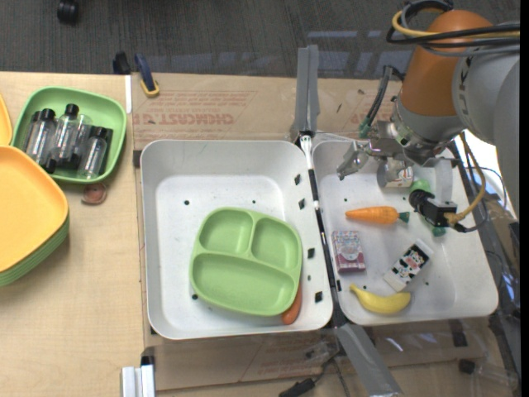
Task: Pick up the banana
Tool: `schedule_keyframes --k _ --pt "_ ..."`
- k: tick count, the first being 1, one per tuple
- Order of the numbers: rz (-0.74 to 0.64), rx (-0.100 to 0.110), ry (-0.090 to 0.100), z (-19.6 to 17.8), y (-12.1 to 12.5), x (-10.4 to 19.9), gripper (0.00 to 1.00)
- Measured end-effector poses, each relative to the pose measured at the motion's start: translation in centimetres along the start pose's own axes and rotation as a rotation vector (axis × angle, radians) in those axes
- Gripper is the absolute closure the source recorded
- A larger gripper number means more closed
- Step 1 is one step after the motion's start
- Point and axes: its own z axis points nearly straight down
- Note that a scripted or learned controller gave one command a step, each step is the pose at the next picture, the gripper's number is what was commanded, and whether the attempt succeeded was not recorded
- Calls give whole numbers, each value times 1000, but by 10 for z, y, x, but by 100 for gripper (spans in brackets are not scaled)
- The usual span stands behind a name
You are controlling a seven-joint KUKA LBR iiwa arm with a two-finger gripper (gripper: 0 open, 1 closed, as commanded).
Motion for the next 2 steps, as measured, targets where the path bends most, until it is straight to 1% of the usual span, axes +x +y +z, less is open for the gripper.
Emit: schedule_keyframes --k 1,2 --pt "-2 2 -2 -8 0 -1 100" --pt "84 0 0 67 43 -37 100"
